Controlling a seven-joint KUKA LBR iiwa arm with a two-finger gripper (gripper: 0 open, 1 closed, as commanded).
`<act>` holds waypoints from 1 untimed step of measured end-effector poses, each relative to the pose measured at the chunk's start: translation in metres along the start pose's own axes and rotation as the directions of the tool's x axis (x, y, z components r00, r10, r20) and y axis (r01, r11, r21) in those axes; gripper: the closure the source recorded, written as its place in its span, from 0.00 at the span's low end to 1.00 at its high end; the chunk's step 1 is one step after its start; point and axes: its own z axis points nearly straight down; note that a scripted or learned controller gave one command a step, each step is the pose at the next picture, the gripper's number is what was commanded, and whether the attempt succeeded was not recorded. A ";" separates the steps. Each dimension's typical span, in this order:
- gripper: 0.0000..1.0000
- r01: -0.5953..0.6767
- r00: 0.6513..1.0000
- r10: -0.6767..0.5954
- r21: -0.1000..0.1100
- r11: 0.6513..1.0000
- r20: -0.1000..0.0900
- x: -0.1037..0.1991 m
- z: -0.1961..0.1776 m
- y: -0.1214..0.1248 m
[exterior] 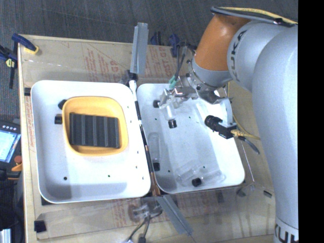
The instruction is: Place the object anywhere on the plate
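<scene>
My gripper hangs over the upper left part of the right bin, close to the wall that divides it from its neighbour. From this slanted height I can make out one dark fingertip pointing down near the bin floor, but whether my fingers are spread or closed I cannot tell, and I see nothing between them. Above the fingers sits the pale metal gripper body with a green cable, then my orange band and the broad grey arm running off to the right.

Below me, in the lower part of the same bin, lies a clear plastic object with a small dark piece on it; it is hard to read against the white floor, and may be a transparent bottle lying on its side. It is well apart from my fingers.

In the left bin rests the yellow plate, and a dark ribbed block lies on it.
</scene>
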 end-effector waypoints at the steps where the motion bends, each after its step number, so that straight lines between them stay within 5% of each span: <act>1: 1.00 0.192 0.981 -0.192 -0.001 0.981 0.001 0.051 -0.057 0.034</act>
